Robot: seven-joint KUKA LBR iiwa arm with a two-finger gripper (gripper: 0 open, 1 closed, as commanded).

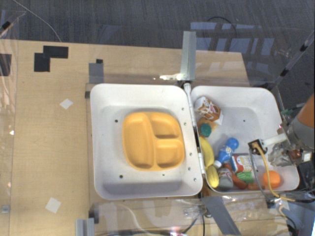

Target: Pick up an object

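Nearest in the right bin (251,109), 1 orange ball (271,179) is sitting in the near right corner. To its left, some red and green pieces (240,178), 1 grey item (225,180) and 1 small yellow piece (212,176) are crowding the near wall, too tangled to count reliably. The heap appears to be lying as it was tipped in, not arranged.

Just beyond, 1 red-and-white packet (241,162) is lying flat, with 1 blue bottle (227,150) leaning at its far left edge. 1 banana (206,151) is resting along the left wall. Farther off, 1 teal item (205,130) and 1 snack bag (208,109) are occupying the far left corner. In total, roughly 9 candidate objects are lying here, all towards the left and near sides; the far right floor is lying bare.

The tool (287,154) is hanging over the right side of this bin, near the ball and the packet. I cannot tell how far open it is, and nothing is visibly in its hold. In my judgement it is positioning for a descent on the near right cluster; no object is lifted yet.

In the left bin (109,181), 1 yellow tray (152,140) with 3 compartments is sitting centrally, flat.

2 bins are standing side by side, touching, on the table (49,132).
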